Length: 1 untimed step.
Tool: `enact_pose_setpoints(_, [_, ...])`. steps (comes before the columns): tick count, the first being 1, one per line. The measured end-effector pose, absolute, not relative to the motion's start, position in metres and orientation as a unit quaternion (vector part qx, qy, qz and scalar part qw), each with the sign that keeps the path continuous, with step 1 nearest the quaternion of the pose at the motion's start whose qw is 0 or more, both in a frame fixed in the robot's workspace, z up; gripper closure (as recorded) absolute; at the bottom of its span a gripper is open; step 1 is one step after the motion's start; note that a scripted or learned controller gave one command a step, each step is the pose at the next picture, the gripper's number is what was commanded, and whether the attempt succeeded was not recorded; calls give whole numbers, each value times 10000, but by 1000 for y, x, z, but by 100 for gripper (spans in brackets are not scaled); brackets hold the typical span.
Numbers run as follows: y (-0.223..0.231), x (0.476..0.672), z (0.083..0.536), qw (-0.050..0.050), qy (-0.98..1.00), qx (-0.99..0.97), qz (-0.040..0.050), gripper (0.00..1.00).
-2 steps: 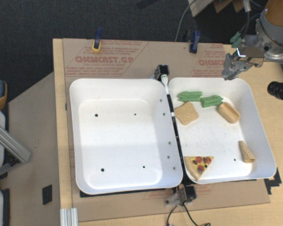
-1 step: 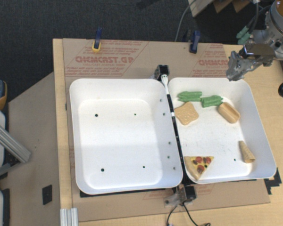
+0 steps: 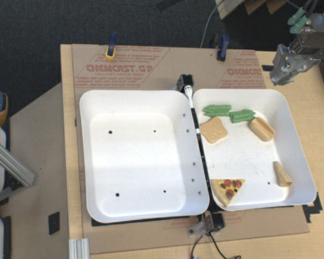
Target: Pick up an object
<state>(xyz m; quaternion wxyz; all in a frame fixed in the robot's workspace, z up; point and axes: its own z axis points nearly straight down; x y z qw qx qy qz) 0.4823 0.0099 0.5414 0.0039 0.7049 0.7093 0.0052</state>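
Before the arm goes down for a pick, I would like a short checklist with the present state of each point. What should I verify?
1. Objects available in the right bin: ok; it holds two green pieces, a toast slice, a bread roll, a cone piece and a pizza slice.
2. End effector above the objects: not ok; it is beyond the bin's far right corner.
3. End effector carries nothing: cannot tell.
4. Easy target: ok; the cone piece lies alone.
5. Crowded items: not ok; the green pieces sit close together, and the pizza slice lies against the bin's near rim.
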Motion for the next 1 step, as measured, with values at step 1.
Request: enact_pose_setpoints(1, [8, 485, 546, 22, 7077, 7065, 18, 100])
